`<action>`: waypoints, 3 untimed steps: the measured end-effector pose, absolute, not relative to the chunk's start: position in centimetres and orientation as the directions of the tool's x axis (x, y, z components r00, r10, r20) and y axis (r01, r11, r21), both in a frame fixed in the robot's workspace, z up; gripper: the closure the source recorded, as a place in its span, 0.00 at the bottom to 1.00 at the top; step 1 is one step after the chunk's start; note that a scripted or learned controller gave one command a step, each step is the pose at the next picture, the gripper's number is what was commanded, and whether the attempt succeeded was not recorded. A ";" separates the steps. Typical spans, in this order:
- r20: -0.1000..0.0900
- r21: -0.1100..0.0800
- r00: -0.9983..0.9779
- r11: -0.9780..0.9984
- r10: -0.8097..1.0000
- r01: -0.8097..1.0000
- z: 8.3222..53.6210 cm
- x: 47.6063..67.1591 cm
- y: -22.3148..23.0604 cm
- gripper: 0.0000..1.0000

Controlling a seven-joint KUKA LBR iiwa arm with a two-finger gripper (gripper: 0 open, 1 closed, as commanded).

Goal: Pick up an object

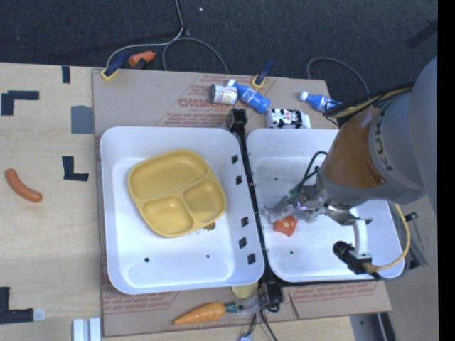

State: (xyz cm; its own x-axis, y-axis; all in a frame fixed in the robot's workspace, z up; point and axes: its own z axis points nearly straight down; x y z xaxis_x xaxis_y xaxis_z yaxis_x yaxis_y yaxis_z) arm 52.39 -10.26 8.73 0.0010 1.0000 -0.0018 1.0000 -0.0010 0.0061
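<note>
**Desk:** What does the frame show?

**Photographer:** The arm [370,155] reaches in from the right over the right bin [377,265], its claw [293,203] low near that bin's left side. A small red piece [286,225], perhaps a toy strawberry or tomato, lies on the bin floor just under and beside the claw tips.

**Desk:** Is it held?

**Photographer:** I cannot say. The claw's tips blur into the wrist hardware, so whether they stand apart or together cannot be told. The red piece looks to be resting on the floor, not between them.

**Desk:** How would it handle?

**Photographer:** By its look it is light, hollow plastic, rounded and smooth, so likely to roll or squirt out of a pinch. A grip across its widest middle, squarely from above, seems best; the bin wall close on the left leaves little room on that side.

**Desk:** Anything else in the shot?

**Photographer:** A yellow tray [177,192] with compartments sits in the left bin [121,261]. On the bench, a carrot [200,313] lies below the bins and a sausage [23,185] far left.
</note>
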 end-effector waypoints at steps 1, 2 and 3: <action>-0.009 0.008 0.007 -0.007 1.000 1.000 15.6 54.5 -21.1 0.00; 0.004 -0.006 -0.006 0.006 1.000 1.000 10.5 54.3 -12.9 0.00; -0.005 0.009 0.000 0.000 1.000 1.000 8.6 48.4 -9.8 0.00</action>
State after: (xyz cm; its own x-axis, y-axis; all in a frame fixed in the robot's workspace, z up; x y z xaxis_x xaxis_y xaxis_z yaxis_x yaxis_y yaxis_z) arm 48.42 -9.82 8.61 0.0001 1.0000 -0.0049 1.0000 -0.0001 0.0093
